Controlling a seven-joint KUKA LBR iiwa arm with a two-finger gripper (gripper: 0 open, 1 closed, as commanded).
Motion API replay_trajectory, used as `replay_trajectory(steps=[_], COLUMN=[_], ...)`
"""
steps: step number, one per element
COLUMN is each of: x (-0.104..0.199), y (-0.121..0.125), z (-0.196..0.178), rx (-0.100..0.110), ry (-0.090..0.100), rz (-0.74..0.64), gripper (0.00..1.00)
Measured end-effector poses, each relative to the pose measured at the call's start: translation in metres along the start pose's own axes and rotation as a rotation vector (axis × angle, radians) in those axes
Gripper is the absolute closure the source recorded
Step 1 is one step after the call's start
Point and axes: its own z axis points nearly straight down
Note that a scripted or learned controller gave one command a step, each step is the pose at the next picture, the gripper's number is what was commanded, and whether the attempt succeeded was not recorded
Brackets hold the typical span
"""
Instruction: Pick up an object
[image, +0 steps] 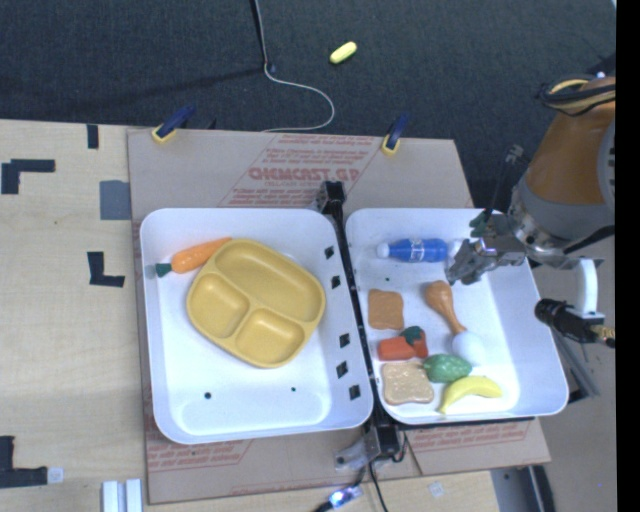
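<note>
My gripper (466, 267) hangs over the right bin (530, 300), near its upper right part, just right of a blue bottle (416, 250) and just above a brown drumstick (443, 303). Nothing shows between its fingers. Lower in the same bin lie a brown toast piece (385, 308), a red and green vegetable (402, 345), a white egg (465, 346), a green item (446, 367), a bread slice (406, 382) and a yellow banana (471, 391).
The left bin (170, 330) holds a yellow divided plate (256, 302) and an orange carrot (194, 257) at its upper left. A black divider (343, 290) runs between the bins. A yellow item (343, 52) lies on the dark floor beyond.
</note>
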Motion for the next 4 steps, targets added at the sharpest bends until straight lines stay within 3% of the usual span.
replay_trajectory(steps=[1, 2, 4], x=[0.062, 0.107, 0.097], y=[0.002, 0.020, 0.021], z=[0.005, 0.003, 0.019], rx=[0.001, 0.000, 0.003], ry=[0.000, 0.000, -0.003], rz=[-0.001, -0.001, 0.005], gripper=[1.00, 1.00, 1.00])
